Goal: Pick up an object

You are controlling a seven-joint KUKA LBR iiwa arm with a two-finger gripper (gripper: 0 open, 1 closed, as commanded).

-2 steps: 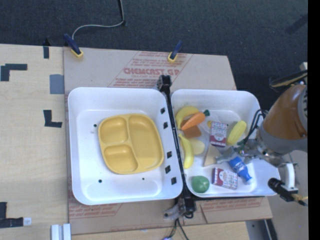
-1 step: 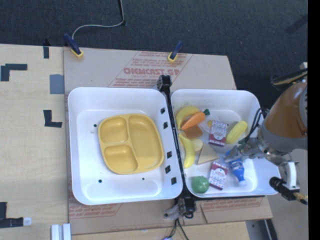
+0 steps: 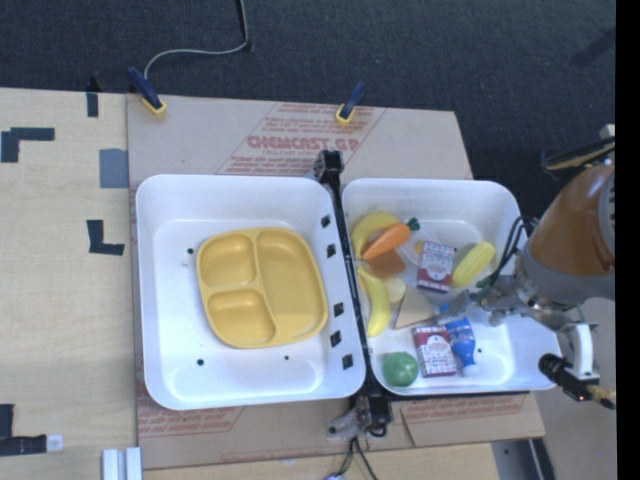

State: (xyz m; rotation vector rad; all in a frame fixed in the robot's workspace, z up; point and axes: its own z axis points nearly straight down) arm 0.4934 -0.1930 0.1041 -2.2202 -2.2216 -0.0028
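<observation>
Dark carpet surrounds the bench (image 3: 60, 268), where two white bins sit side by side. At nine o'clock, the left bin (image 3: 160, 298) holds a yellow divided plate (image 3: 262, 286). At three o'clock, the right bin (image 3: 500, 208) is crowded: a carrot (image 3: 388, 240), banana (image 3: 377, 303), corn cob (image 3: 473, 263), green apple (image 3: 400, 369) and a red carton (image 3: 434, 352). The arm (image 3: 575, 238) hangs over that bin's right rim; I cannot tell the gripper's state. Best aim for an isolated piece like the apple, descending squarely.

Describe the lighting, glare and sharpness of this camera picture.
Camera view: even, bright light with soft, faint shadows; the white bins look slightly washed out; the yellow tray shows a mild sheen; the whole frame is a bit soft, so print on the small red cartons is unreadable.
</observation>
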